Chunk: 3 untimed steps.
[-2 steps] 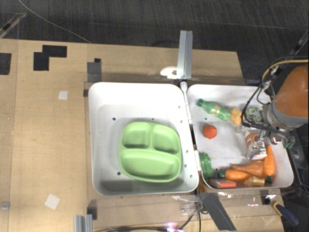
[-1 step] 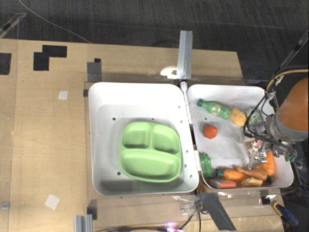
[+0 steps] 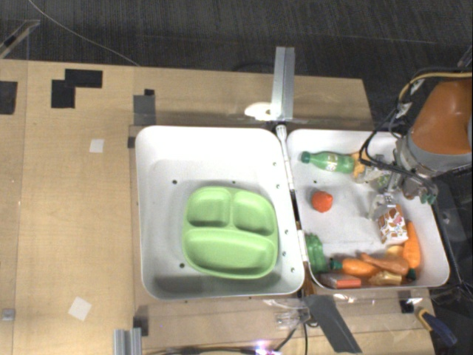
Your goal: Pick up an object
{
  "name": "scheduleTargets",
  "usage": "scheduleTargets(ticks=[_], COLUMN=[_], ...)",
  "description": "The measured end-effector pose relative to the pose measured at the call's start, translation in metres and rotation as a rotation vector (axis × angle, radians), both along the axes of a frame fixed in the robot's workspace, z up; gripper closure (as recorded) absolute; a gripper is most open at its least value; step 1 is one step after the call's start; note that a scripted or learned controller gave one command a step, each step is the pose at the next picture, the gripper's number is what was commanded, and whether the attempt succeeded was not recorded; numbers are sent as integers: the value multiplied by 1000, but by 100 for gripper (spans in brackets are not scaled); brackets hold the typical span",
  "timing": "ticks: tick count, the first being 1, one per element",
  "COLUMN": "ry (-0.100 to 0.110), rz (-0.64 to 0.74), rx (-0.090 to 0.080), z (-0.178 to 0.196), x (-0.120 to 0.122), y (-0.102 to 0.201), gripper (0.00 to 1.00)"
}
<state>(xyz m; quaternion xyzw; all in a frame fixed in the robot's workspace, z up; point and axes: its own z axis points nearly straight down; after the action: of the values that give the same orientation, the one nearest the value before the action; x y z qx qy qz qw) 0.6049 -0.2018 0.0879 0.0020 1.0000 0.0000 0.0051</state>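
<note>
End effector (image 3: 387, 196) above a printed carton (image 3: 392, 225); writing unreadable.

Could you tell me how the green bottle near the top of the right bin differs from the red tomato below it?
The green bottle is long and lies on its side; the red tomato is round and compact. The bottle is clear green with a white cap, the tomato solid red-orange. The bottle lies by the right bin's far wall, the tomato nearer its middle. Both rest loose in that bin.

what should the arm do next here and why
Probably lower straight down a little. The gripper hangs just above the small carton by the right bin's far side, and nothing is seen between its fingers.
</note>
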Motion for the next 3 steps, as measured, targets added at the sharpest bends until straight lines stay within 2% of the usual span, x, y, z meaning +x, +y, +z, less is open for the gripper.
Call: scheduleTargets(ticks=[1, 2, 3], ry=[-2, -5, -8], rz=[-10, 30, 125], rx=[-3, -4, -2], z=[1, 3, 2], x=[-55, -112, -33], y=[-4, 21, 73], gripper=[0, 0, 0])
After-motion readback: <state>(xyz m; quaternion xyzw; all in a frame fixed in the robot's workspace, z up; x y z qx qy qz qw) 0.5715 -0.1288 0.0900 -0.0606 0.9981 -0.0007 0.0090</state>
